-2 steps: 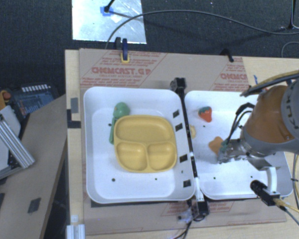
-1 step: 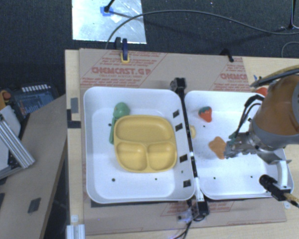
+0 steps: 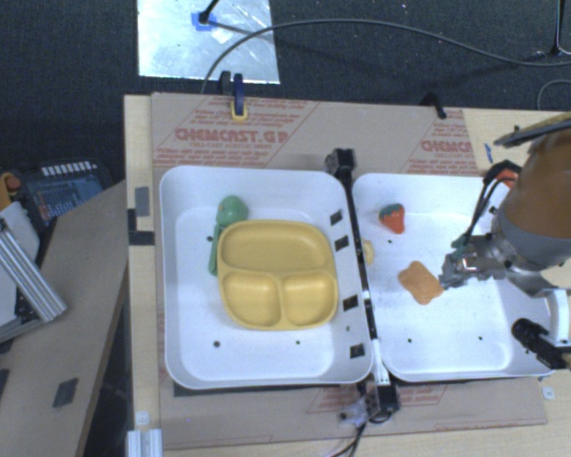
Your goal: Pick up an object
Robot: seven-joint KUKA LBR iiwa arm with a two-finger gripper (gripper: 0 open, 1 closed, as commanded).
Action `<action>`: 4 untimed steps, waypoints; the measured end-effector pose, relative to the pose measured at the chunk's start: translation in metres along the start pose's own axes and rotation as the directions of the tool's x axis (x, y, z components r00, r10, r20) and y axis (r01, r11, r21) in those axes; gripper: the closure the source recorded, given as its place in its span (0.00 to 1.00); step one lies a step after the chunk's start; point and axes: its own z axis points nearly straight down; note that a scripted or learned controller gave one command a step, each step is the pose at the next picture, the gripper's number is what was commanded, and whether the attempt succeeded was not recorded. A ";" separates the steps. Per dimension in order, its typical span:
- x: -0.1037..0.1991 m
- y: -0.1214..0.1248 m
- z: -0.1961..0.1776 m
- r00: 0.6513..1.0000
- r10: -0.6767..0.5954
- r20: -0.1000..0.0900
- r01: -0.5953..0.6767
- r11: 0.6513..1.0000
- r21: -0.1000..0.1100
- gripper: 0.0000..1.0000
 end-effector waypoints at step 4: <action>0.159 0.037 -0.057 1.000 -0.005 -0.003 0.005 1.000 0.004 1.00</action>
